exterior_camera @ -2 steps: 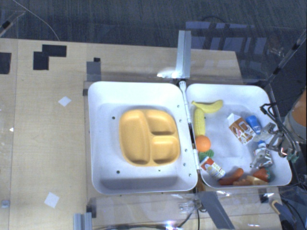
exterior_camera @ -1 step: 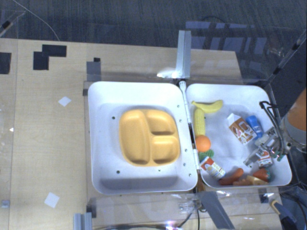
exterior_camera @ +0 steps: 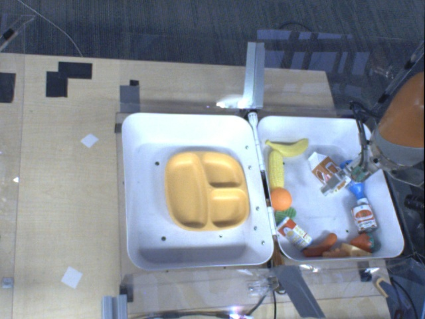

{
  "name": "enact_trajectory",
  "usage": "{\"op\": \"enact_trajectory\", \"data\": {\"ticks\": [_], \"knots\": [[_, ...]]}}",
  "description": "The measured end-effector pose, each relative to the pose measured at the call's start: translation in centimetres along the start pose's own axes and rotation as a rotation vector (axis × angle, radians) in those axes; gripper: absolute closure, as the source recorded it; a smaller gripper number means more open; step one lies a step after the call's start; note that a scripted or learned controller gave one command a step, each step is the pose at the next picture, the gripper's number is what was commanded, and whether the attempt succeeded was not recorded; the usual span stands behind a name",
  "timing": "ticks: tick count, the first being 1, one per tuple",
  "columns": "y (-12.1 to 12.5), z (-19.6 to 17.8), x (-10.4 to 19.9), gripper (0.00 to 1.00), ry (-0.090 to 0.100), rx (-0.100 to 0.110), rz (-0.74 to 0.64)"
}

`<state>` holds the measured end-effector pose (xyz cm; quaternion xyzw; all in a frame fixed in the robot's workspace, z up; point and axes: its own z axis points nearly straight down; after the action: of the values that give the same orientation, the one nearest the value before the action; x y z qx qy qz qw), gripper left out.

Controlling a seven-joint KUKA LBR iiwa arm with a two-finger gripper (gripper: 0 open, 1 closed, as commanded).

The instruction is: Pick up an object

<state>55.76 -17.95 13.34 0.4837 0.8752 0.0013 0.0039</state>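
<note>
The right bin (exterior_camera: 312, 130) holds a yellow banana (exterior_camera: 289, 147), a corn cob (exterior_camera: 275, 169), an orange (exterior_camera: 281, 199) and a white and red-brown carton (exterior_camera: 327, 172). Also in it are a small bottle with a blue cap (exterior_camera: 362, 211), a red and white packet (exterior_camera: 293, 232) and carrots (exterior_camera: 335, 245) along the front wall. The grey arm with its orange band (exterior_camera: 406, 113) comes in from the right. Its gripper (exterior_camera: 356, 172) hangs low over the right side of this bin, right beside the carton and just above the bottle's cap.
A yellow divided plate (exterior_camera: 204, 189) lies in the middle of the left bin (exterior_camera: 143, 178). A metal post (exterior_camera: 255, 75) stands behind the wall between the two bins. Wooden bench top extends to the left.
</note>
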Motion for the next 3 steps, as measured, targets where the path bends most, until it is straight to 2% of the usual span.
{"op": "enact_trajectory", "data": {"ticks": [1,2,3], "knots": [[-0.8,0.6,-2.6,0.00,0.000,0.002,0.363],[-1.1,3.9,0.8,0.00,-0.011,-0.013,0.431],[-0.8,2.6,0.6,1.00,-0.016,-0.019,0.421]]}}
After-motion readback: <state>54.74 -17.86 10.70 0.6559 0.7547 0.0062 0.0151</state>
